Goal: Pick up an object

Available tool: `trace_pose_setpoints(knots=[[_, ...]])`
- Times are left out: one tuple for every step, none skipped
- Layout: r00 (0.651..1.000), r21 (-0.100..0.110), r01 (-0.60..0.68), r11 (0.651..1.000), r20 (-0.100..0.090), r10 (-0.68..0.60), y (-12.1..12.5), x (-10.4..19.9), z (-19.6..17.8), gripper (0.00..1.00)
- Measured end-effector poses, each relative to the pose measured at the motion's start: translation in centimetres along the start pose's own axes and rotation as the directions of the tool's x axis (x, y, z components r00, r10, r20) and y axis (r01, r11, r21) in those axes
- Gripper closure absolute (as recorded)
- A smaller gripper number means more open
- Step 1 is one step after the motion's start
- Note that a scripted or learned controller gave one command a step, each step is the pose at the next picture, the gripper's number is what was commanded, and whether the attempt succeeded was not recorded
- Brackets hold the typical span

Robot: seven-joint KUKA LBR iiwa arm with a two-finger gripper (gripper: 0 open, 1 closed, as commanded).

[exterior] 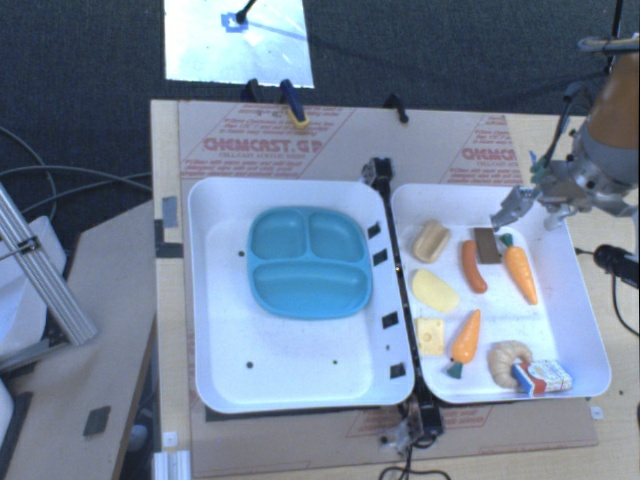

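Note:
My gripper hangs over the far right part of the right bin, its two fingers spread open with nothing between them. Just below and left of it lie a small brown block, a red-orange sausage and a large carrot. Further left are a tan bread roll, a yellow lump and a cheese wedge. A smaller carrot, a tan pastry and a little carton lie near the front.
The left bin holds a blue divided plate. A row of black clips runs along the ridge between the bins. A cable and plug lie just outside the right bin's right wall.

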State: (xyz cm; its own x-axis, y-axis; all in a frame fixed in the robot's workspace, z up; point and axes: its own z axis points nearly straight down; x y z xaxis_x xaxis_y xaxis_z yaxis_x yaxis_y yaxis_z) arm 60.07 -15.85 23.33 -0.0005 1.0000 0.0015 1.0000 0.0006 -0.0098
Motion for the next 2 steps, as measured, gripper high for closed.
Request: trace_pose_setpoints(knots=[[1.0,-0.012,0.002,1.0,0.002,-0.002,0.2,0.0,-0.7,0.0],[1.0,-0.007,0.001,1.0,0.001,-0.001,0.6,0.0,5.6,0.0]])
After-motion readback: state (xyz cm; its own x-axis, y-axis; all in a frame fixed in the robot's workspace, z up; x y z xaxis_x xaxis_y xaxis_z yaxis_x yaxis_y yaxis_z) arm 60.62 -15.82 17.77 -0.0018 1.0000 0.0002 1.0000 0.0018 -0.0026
